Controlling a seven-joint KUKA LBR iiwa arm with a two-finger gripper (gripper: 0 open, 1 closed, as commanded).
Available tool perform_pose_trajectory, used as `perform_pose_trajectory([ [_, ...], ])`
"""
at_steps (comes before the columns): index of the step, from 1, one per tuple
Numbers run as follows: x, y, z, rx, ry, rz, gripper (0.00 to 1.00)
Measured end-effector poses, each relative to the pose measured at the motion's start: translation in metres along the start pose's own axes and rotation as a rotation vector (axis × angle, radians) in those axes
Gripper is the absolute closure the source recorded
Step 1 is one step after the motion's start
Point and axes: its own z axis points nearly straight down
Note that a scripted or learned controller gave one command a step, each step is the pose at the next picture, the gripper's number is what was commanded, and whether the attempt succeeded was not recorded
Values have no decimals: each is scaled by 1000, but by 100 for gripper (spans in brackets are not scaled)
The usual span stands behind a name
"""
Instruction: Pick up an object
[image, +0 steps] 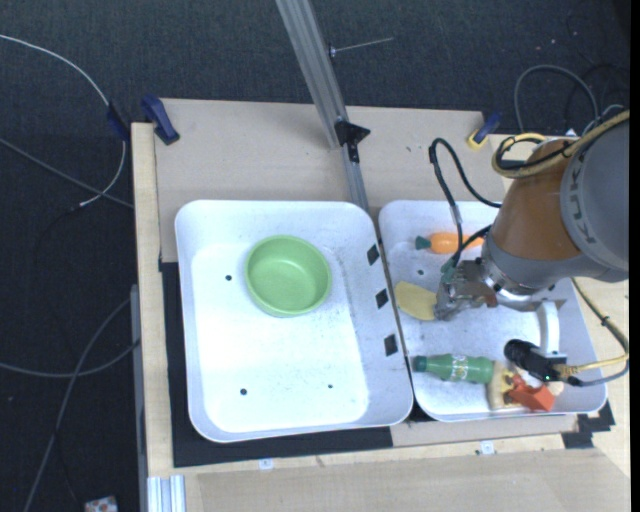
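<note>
The arm's gripper (447, 305) is down in the right bin (430, 400), tip touching a flat yellow piece (413, 299); can't tell if it's got hold of it. Orange carrot toy (437, 241) lies near the bin's top, green bottle (456, 368) near the bottom w/ a red and yellow toy (520, 390) just beside it. Green bowl (288, 275) sits in the left bin (210, 400).

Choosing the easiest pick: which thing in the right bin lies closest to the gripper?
The pale yellow piece, just left of the gripper; the green bottle lies farther off.
</note>
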Motion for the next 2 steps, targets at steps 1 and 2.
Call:
perform_pose_trajectory([
  [1,-1,9,-49,-14,-6,-4,100],
  [2,-7,15,-112,-14,-6,-3,100],
])
